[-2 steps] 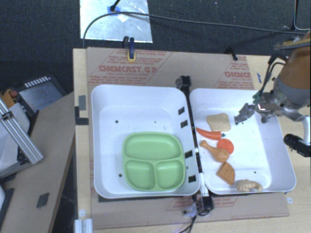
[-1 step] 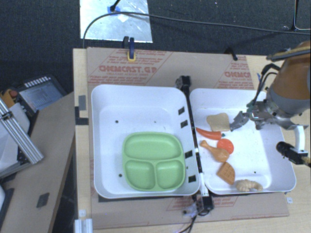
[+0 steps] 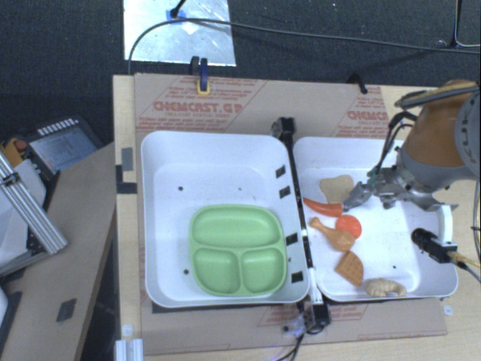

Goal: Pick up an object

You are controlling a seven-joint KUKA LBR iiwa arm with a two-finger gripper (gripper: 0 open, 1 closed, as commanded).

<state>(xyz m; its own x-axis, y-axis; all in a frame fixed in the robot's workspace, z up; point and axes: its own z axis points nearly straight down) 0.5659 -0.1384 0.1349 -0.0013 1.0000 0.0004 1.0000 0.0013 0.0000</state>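
Your hand (image 3: 361,195) hovers over the right bin (image 3: 443,277); you cannot tell its opening. Touching its tip at nine o'clock lies a beige food piece (image 3: 336,187). A red tomato slice (image 3: 349,226) sits near at seven o'clock.

We are looking at a table (image 3: 128,277) made of light wood. A big brown cardboard sheet (image 3: 248,100) with red letters is lying flat on it. Two white bins are sitting side by side on the cardboard, touching in the middle. The left bin (image 3: 161,164) is the bigger one, and the right bin (image 3: 428,277) is sitting next to it.
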